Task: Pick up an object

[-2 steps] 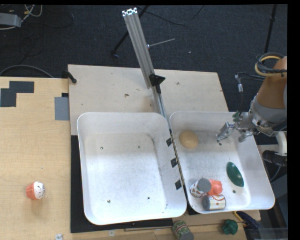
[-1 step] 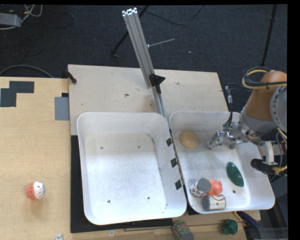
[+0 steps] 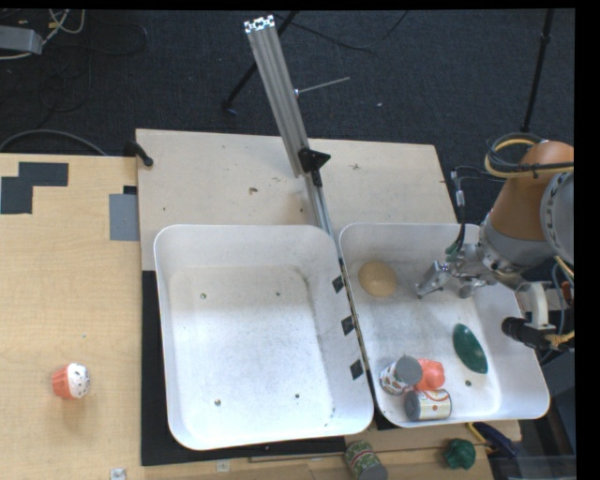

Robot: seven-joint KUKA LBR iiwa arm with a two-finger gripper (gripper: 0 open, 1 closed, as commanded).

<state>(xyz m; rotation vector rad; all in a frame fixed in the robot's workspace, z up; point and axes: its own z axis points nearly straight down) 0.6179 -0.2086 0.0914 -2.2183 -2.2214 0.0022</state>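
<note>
Overhead, the gripper (image 3: 433, 281) hangs inside the right bin (image 3: 525, 398), just right of a tan ball (image 3: 378, 278), apart from it; its fingers look slightly spread, nothing between them. Near the bin's front lie a green leaf-shaped piece (image 3: 470, 347), an orange toy (image 3: 429, 374) and a small can (image 3: 427, 405)

Arm (image 3: 539, 211) cut off right, hand (image 3: 433, 281) fingers too small

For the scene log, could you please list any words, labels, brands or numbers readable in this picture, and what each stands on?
No text can be read.
The small can in the right bin bears a label, too blurred to read.
The checker marker atop the metal rail carries a pattern, no characters.
</note>
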